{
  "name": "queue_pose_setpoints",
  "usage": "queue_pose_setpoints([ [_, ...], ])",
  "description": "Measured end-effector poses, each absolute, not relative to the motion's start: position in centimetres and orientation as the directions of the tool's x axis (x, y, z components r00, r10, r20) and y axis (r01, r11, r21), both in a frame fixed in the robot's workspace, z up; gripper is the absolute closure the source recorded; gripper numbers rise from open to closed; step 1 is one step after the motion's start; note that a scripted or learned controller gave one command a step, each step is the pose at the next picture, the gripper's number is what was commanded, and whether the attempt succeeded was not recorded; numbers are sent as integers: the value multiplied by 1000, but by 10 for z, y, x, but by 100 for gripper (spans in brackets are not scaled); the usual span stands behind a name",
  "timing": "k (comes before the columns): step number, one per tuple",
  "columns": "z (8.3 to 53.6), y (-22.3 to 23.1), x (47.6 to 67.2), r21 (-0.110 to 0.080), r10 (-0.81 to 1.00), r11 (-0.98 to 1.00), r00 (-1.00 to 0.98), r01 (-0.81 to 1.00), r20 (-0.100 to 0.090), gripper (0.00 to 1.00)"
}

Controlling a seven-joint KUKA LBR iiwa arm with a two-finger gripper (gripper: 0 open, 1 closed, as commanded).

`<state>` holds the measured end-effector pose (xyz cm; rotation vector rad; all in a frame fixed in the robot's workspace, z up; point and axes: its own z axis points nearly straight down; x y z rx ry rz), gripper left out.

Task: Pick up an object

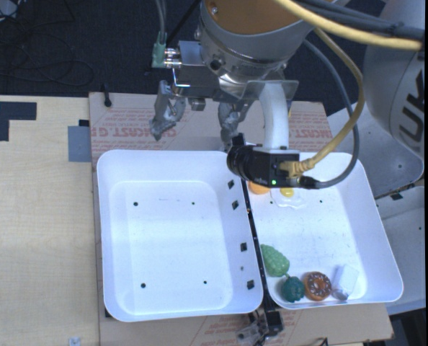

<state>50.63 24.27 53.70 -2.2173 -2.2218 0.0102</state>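
Grey arm with orange band (272, 13) enters from the right and hangs over the far edge of the bins. Pale wooden worktop (34, 193) carries a brown printed cardboard sheet (127, 125), and on that sit the left white plastic bin (102, 229) and the right white plastic bin (383, 251), side by side and touching along the centre wall.

Claw (197, 125): fingers spread apart, nothing between them. It is poised above the cardboard just behind the left bin's far rim. A black boxy module (261, 166) with a yellow cable (340, 128) hangs below the wrist, over the far end of the divider.

Candidate objects, all in the right bin:
- green leafy soft piece (274, 259), against the divider, near side
- brown ring doughnut toy (316, 285), near wall
- white block (346, 280), just beside the doughnut
- teal round lump (293, 288), between green piece and doughnut, touching or nearly so
- orange piece (257, 187), partly hidden under the black module
- small yellow piece (287, 192), just beside it

Risks (judgement): the claw is lined up with the left bin, so a straight descent would close on air or strike the rim. The near cluster is tight, so a grasp may catch two items or nudge one away. The green piece hugs the divider, so a finger could jam on it.

Relative position: every object lies right of the claw and nearer the camera. The orange and yellow pieces are closest; the near cluster is well apart from it.
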Motion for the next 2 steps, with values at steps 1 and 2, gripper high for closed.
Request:
queue_pose_setpoints([
  [1, 537, 243, 495, -7, 1000, 2, -2, 1000, -3, 0],
  [2, 537, 236, 475, -6, 1000, 2, -2, 1000, -3, 0],
])
